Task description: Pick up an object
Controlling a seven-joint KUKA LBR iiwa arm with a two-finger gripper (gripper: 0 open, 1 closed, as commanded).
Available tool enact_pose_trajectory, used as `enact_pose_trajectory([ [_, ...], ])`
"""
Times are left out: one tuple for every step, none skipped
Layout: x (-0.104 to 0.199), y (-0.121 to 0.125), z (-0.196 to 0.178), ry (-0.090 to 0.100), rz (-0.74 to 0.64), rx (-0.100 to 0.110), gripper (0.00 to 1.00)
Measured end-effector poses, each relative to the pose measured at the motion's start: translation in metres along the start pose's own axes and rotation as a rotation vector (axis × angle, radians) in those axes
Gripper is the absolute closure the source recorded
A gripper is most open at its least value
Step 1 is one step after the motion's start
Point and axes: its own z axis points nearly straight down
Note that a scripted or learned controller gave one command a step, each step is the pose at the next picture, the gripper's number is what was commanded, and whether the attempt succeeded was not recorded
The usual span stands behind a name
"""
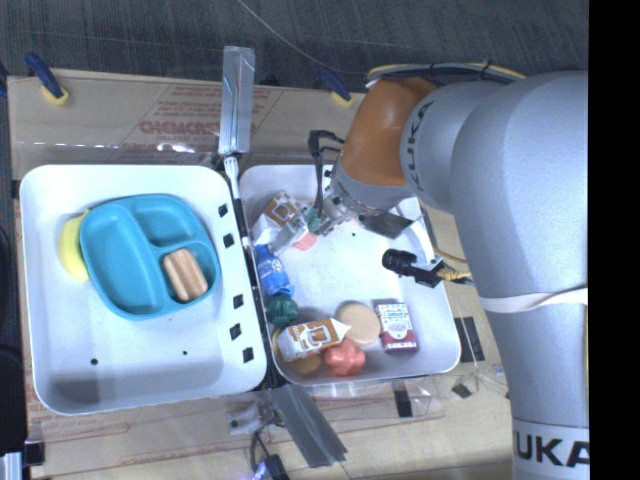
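The gripper hangs low in the right bin, its grasp impossible to tell; a small brown packet lies just left of it

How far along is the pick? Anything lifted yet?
Done: the grey arm has reached into the right white bin. In hand: its gripper sits low beside a small brown packet near the bin's far left corner. Left: nothing is visibly lifted; grasping and raising remain.

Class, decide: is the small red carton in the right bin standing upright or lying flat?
Lying flat: the small red carton shows its broad printed face upward on the right bin's floor.
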Motion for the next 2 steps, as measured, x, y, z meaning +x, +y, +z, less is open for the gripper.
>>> enact_pose_trajectory([
  [0.002,0.0,-0.008,0.005,-0.004,0.004,1.0],
  [0.042,0.05,-0.098,0.006,0.137,0.002,1.0],
])
